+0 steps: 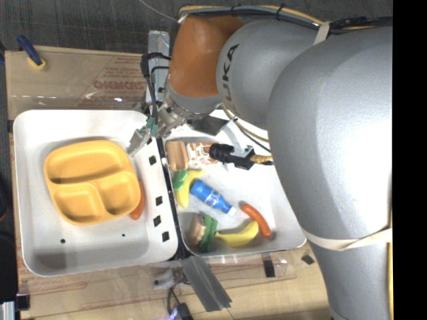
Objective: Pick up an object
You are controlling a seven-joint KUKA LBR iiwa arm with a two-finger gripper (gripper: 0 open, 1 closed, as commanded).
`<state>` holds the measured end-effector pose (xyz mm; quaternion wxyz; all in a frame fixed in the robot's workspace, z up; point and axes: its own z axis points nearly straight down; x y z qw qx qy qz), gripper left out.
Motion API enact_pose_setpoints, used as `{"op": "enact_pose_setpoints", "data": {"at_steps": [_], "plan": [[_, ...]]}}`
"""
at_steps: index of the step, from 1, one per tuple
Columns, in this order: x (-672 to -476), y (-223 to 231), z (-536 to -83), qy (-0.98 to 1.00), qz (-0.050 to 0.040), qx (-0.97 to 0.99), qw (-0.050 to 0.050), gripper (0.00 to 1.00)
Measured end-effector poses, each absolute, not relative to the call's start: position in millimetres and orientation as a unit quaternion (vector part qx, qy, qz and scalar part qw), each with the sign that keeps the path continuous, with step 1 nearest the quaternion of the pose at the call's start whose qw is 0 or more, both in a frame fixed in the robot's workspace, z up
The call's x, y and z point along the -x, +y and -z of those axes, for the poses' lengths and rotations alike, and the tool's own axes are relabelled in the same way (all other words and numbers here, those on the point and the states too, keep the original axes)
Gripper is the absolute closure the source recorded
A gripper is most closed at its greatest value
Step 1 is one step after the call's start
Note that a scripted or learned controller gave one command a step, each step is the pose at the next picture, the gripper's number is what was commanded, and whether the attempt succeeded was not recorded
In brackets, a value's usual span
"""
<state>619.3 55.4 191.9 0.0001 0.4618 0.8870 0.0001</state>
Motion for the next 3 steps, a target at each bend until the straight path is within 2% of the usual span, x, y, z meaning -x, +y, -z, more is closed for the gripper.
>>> {"op": "enact_pose_setpoints", "data": {"at_steps": [1, 2, 3], "plan": [[-621.6, 136, -120, 0.869, 0.0027, -0.495, -0.004, 0.0], [-623.1, 124, -101, 0.89, -0.0036, -0.455, 0.0, 0.0], [-643.7, 115, -100, 0.861, -0.006, -0.508, -0.002, 0.0]]}}
